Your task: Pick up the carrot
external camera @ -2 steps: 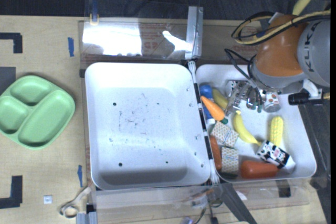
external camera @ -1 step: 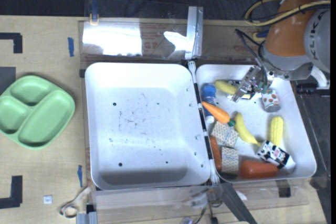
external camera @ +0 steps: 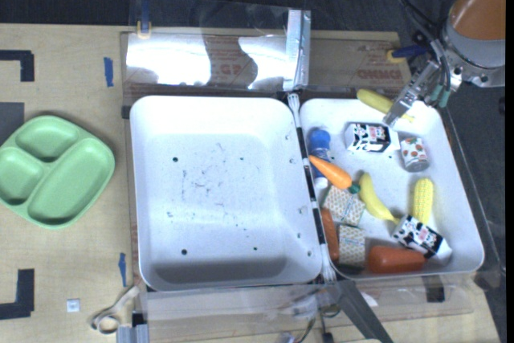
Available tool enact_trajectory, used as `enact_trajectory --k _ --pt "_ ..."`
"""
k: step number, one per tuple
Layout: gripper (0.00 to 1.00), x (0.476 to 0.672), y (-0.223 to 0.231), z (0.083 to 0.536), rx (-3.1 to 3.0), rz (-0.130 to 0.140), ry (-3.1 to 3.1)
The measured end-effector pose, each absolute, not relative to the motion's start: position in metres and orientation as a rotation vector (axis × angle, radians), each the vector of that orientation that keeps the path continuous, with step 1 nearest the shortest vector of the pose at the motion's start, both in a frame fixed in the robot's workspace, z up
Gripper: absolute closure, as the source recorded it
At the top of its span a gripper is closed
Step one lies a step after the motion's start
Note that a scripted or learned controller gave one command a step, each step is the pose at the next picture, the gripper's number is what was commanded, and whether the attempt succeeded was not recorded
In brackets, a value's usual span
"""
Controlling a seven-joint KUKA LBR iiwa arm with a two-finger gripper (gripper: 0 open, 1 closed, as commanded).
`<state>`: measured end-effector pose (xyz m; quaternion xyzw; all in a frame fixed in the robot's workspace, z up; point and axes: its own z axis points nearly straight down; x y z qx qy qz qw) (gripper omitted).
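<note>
The carrot (external camera: 331, 171) is orange and tapered. It lies in the right bin (external camera: 464, 197) close to that bin's left wall, just below a blue bottle (external camera: 319, 141). My gripper (external camera: 419, 101) hangs over the bin's far right corner, well up and to the right of the carrot. Its fingers (external camera: 399, 105) are spread open with nothing between them. One fingertip sits next to a yellow banana (external camera: 373, 100) at the back of the bin.
Around the carrot lie a cow-patterned box (external camera: 369, 136), a small white can (external camera: 413, 153), a second banana (external camera: 374, 198), a corn cob (external camera: 422, 201), cracker packets (external camera: 347, 209) and a red-orange piece (external camera: 393, 257). The left bin (external camera: 217, 189) adjoins. A green divided plate (external camera: 55, 170) rests far left.
</note>
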<state>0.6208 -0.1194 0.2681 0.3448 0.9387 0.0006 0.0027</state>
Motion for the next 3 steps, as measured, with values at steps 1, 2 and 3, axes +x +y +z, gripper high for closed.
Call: enact_trajectory --k 1,2,3 --pt "1.0 0.662 -0.142 0.194 0.767 0.002 3.04" --pt "0.0 0.662 -0.142 0.195 0.767 0.002 3.04" --pt "0.0 0.641 -0.188 0.301 0.946 0.001 2.988"
